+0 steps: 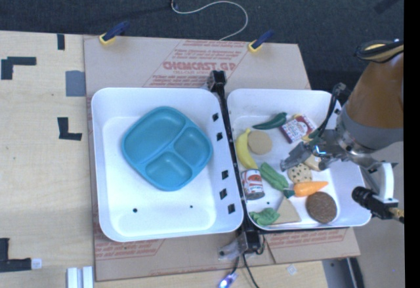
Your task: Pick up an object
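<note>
White right bin (321, 98) holds the toy food; hand (298, 157) sits low over the cracker (299, 172), just above the orange carrot (308, 187). Can't tell whether the hand is spread or pinching, nothing visibly held. Brown round patty (321, 206), banana (245, 149) and green pepper (270, 121) lie near. Pieces are crowded, so best to come straight down on one item and close centred. Blue tray (167, 147) sits in left bin (105, 149).
</note>
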Robot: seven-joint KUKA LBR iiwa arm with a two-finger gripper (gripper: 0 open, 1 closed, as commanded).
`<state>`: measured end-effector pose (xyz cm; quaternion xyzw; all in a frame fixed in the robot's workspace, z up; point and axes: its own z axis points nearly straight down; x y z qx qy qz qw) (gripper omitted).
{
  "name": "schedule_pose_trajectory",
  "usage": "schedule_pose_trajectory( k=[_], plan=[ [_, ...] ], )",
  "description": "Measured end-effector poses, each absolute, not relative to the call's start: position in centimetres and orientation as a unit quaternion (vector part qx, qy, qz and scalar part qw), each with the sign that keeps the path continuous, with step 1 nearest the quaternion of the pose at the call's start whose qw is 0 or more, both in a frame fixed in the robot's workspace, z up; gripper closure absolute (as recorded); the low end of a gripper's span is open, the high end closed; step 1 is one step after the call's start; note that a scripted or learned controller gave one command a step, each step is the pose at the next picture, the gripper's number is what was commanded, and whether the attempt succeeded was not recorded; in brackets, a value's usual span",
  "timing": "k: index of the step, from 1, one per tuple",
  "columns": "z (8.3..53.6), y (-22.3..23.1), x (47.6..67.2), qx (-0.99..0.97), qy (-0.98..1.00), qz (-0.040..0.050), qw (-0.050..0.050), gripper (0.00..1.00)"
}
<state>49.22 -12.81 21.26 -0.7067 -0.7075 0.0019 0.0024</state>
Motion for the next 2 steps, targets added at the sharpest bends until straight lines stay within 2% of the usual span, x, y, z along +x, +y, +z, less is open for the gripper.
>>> schedule_pose_trajectory(
  k=[1,2],
  plan=[
    [22.0,-12.7,49.2,-0.706,-0.708,0.0034,0.005,1.0],
    [25.1,-4.4,49.6,-0.703,-0.711,0.0003,0.002,1.0]
  ],
)
